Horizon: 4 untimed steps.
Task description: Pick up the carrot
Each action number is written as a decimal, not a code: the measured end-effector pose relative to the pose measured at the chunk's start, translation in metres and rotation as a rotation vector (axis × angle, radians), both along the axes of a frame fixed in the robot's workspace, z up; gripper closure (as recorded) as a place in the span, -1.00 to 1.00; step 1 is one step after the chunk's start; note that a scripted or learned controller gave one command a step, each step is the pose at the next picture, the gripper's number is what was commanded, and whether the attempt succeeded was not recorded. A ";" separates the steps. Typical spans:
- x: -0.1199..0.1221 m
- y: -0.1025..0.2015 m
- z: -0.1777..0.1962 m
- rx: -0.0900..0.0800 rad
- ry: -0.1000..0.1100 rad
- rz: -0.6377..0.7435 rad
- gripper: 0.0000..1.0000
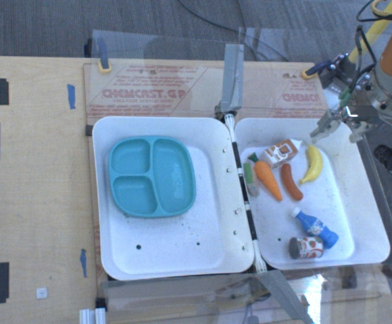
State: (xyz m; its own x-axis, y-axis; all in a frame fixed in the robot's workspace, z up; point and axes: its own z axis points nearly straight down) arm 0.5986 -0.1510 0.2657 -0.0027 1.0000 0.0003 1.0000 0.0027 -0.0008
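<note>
Camera view shows the carrot (268, 180) lying slantwise in the right bin (358, 211), a sausage (291, 182) just beside it and a carton (281, 152) near its top. The gripper (338, 128) hangs over the far rim, fingers spread; it should straddle the carrot's middle crosswise, avoiding the neighbours.

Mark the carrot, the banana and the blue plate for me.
carrot (268, 180), camera view, middle of its orange body.
banana (311, 165), camera view, middle of its curve.
blue plate (176, 181), camera view, its large compartment.
</note>
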 end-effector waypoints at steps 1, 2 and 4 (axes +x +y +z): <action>-0.022 0.044 -0.149 0.000 -0.001 0.267 -1.00; 0.007 0.047 -0.178 -0.001 -0.006 0.383 -1.00; 0.069 0.092 -0.079 -0.002 -0.004 0.308 1.00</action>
